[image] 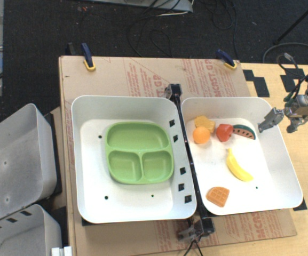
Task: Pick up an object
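Note:
The right bin (282, 159) holds several toy foods. An orange ball (200, 136) lies in front of a yellow piece (204, 123), with a red piece (224, 132) and a watermelon slice (244, 131) to their right. A banana (238, 166) lies mid-bin and an orange waffle (218, 196) near the front rim. My gripper (281, 121) hangs over the bin's far right rim, to the right of the watermelon slice. Its two grey fingers are spread and nothing sits between them.
The left bin (84, 159) holds a green divided plate (140, 152). A black divider (184, 153) runs between the bins. Grey tubs (12, 159) stand to the left of the bench. Two clamps (88, 57) grip the board's back edge.

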You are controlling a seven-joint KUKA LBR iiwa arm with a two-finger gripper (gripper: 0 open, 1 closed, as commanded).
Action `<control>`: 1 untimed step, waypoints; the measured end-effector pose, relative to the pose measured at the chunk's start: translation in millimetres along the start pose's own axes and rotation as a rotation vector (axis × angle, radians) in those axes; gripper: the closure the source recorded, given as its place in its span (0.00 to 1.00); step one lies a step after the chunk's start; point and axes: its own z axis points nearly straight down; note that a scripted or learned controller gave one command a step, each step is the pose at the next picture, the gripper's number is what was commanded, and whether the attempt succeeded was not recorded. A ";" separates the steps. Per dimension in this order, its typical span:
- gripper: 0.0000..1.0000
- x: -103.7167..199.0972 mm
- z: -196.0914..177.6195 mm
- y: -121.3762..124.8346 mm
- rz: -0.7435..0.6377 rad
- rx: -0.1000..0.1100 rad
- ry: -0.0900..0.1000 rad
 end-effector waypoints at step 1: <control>0.00 4.3 44.0 3.4 0.001 0.004 0.001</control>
